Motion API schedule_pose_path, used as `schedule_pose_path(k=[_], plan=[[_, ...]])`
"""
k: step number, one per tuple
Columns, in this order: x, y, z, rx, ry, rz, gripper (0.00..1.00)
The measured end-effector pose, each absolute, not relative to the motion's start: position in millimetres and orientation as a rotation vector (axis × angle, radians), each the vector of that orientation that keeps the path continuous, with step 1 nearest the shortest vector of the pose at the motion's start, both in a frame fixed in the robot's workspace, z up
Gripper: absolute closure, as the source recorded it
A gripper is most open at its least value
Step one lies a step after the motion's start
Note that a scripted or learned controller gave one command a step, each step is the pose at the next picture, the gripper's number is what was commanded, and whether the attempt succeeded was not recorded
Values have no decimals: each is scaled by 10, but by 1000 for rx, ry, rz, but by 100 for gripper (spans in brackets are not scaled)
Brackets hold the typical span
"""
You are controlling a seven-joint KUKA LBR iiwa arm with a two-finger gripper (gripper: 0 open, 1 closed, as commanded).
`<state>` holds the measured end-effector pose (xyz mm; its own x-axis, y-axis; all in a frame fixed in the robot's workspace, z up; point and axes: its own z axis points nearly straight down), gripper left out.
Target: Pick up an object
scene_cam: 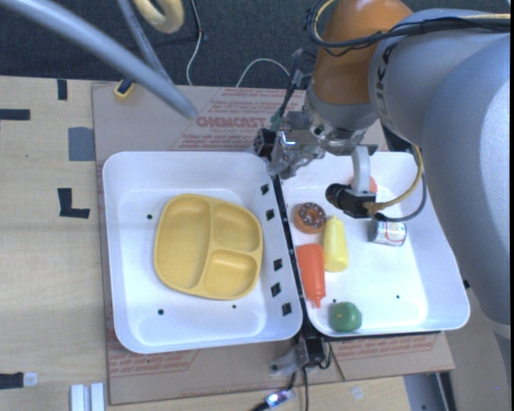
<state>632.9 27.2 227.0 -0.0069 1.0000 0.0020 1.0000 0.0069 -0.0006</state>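
My pincer (284, 154) hovers at the right bin's (428, 311) 11 o'clock corner (grip state: cannot tell); best drop straight onto the donut (309, 217), avoiding the carrot (312, 271).

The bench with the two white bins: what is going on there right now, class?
A grey KUKA arm reaches in from the right, its gripper hanging over the far end of the divide between the bins. The right bin holds a donut, a yellow piece, a carrot, a green ball and a small can. The left bin holds a yellow divided plate. Nothing is seen between the fingers.
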Motion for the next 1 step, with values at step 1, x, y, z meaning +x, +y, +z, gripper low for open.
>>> schedule_pose_path(k=[1], plan=[[6298,831,2149,-2211,-2227,3,100]])
